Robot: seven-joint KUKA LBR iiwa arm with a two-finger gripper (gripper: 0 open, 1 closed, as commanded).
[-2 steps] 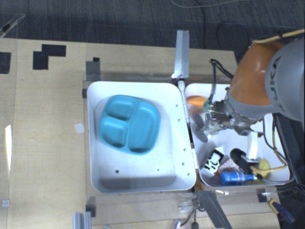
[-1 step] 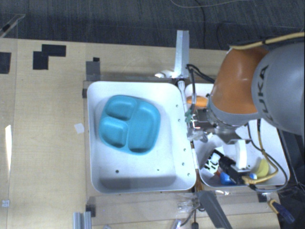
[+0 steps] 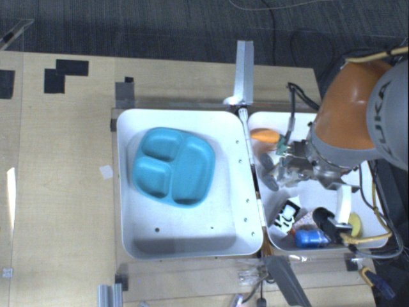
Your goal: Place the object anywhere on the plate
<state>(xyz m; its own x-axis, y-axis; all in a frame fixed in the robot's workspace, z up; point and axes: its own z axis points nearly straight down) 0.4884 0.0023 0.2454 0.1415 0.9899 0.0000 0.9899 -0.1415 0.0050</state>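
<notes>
Wooden bench (image 3: 57, 171) with two white bins (image 3: 185, 235)

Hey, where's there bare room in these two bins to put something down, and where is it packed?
The blue plate sits upper left in the left bin; bare floor runs along that bin's near edge and its right wall. The right bin is crowded: orange object at the far end, blue object and black-and-white item near, the gripper over the middle.

A single fixed camera looks down on the bench (image 3: 57, 190) from above at a slight slant, its far side toward 12 o'clock where dark floor shows. It stands far enough back to take in both white bins, the left bin (image 3: 185, 235) near centre and the right bin (image 3: 281, 238) toward 3 o'clock. The arm (image 3: 358, 117) enters from 3 o'clock.
</notes>
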